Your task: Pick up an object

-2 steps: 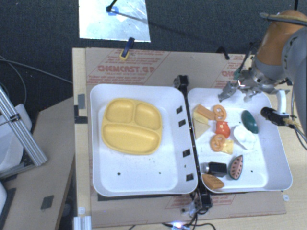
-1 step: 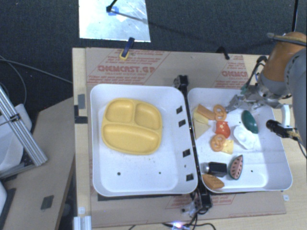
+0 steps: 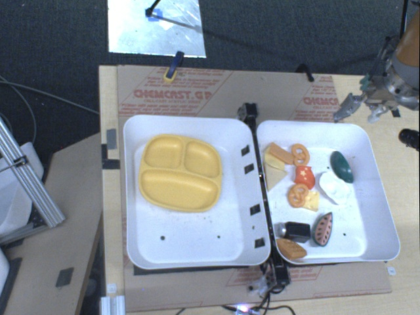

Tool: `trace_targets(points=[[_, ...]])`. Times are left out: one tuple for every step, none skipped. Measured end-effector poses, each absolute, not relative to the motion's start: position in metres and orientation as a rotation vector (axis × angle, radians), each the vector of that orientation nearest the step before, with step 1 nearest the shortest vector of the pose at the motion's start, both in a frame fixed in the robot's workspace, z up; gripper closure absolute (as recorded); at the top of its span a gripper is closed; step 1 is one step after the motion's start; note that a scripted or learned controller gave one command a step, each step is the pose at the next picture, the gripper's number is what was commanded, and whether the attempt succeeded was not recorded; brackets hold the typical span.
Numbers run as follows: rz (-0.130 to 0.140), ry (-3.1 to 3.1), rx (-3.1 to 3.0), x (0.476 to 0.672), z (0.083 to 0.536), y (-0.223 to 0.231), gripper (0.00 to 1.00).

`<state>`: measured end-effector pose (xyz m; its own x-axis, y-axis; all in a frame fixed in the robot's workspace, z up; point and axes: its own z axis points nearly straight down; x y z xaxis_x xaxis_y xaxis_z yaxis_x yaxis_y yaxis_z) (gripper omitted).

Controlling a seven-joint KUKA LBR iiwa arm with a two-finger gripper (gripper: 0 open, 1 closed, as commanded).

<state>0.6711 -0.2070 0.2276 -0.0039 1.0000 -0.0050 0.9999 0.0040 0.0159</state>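
Observation:
The right bin [image 3: 367, 149] holds several small toy foods: a yellow cheese wedge [image 3: 278, 156], a pretzel [image 3: 300, 153], a red piece [image 3: 304, 175], a second pretzel on a yellow piece [image 3: 301, 196], a dark green piece [image 3: 341, 166], a white piece [image 3: 333, 188], a watermelon slice [image 3: 322, 229], a black-and-silver object [image 3: 292, 230] and an orange piece [image 3: 292, 249]. My gripper [image 3: 364, 105] hangs at the upper right, above the bin's far right corner, its fingers spread apart with nothing between them.
The left bin [image 3: 151, 241] holds a yellow three-compartment plate [image 3: 180, 172]. A black hinge strip [image 3: 259, 176] joins the two bins. Cardboard lies beneath them. A metal frame [image 3: 26, 176] stands at the left.

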Motion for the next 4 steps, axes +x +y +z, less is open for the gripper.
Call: trace_targets(points=[[-0.001,2.238,2.215,0.602,0.193,-0.097,0.00],[-0.002,2.217,2.225,0.631,0.111,-0.177,0.00],[0.008,2.227,2.209,0.672,0.130,-0.139,0.00],[0.023,2.225,2.198,0.671,0.305,-0.057,0.00]])
